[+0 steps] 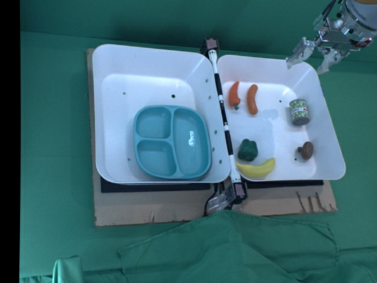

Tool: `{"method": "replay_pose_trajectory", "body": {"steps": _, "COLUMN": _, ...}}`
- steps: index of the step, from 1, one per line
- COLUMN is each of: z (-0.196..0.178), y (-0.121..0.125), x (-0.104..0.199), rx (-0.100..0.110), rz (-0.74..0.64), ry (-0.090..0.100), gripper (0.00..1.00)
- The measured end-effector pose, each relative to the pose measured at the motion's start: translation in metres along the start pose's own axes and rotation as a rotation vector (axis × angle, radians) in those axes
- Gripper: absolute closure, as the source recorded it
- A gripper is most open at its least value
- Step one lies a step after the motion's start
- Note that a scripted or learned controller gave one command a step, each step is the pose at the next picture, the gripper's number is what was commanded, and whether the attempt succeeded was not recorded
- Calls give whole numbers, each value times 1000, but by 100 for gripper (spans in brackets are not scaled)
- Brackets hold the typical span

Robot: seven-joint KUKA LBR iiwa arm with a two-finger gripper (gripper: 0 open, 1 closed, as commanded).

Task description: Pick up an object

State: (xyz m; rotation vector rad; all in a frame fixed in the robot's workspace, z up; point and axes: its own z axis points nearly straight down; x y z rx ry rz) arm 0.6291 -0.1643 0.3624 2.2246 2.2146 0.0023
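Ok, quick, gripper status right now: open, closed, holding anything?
Gripper: open, fingers spread with nothing between them, above the far right corner of the right bin.

- No readable text, brand, number or sign appears anywhere.
- A small jar (299,112) in the right bin (330,158) carries a green label, its print too small to read.

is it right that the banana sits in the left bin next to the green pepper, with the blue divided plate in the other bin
Not quite: the camera view shows the banana beside the green pepper in the right bin, not the left. The blue divided plate lies in the other bin, the left one.
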Motion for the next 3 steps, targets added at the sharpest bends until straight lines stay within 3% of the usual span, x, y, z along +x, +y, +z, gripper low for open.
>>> {"method": "replay_pose_trajectory", "body": {"steps": 1, "z": 172, "y": 10, "x": 54, "rx": -4, "rz": -2, "ry": -2, "gripper": 0}}
{"method": "replay_pose_trajectory", "body": {"steps": 2, "z": 159, "y": 11, "x": 53, "rx": -10, "rz": 1, "ry": -4, "gripper": 100}}
{"method": "replay_pose_trajectory", "body": {"steps": 3, "z": 38, "y": -7, "x": 89, "rx": -3, "rz": -2, "ry": -1, "gripper": 100}}
